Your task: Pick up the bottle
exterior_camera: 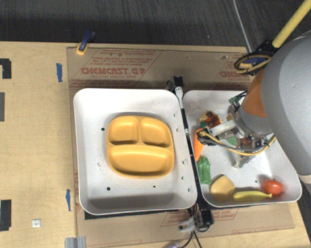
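Note:
The bottle (203,170) is small and green. It lies in the right bin (287,177) against the left wall, pointing toward the front. My gripper (240,159) hangs over the middle of that bin, to the right of the bottle and apart from it. The grey arm and its cables hide the bin's back right part.
A yellow divided plate (140,144) fills the middle of the left bin (88,138). Around the bottle lie an orange carrot-like piece (197,148), a yellow fruit (222,186), a banana (251,195), a red tomato (273,187) and a small red-brown item (210,119).

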Tool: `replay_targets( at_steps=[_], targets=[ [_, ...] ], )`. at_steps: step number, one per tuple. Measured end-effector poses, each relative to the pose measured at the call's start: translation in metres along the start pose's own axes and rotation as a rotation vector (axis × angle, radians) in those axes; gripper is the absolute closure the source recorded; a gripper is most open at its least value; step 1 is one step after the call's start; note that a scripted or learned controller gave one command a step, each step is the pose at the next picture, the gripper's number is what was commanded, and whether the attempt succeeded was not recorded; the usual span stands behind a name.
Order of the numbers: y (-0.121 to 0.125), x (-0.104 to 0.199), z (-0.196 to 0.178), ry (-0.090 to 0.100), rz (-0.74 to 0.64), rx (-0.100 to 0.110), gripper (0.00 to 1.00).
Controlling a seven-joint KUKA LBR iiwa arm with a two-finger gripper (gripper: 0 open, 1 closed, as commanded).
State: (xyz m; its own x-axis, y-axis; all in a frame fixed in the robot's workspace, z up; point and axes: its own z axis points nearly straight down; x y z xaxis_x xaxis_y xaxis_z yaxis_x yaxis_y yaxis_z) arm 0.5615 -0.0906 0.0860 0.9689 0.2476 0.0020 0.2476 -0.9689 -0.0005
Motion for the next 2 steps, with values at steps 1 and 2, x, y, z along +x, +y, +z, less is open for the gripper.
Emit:
replay_targets(
  at_steps=[1,2],
  targets=[
    [-0.013,0.087,-0.190,-0.003,-0.110,0.001,0.00],
    [0.022,0.067,-0.058,-0.007,-0.006,0.002,0.00]
  ],
)
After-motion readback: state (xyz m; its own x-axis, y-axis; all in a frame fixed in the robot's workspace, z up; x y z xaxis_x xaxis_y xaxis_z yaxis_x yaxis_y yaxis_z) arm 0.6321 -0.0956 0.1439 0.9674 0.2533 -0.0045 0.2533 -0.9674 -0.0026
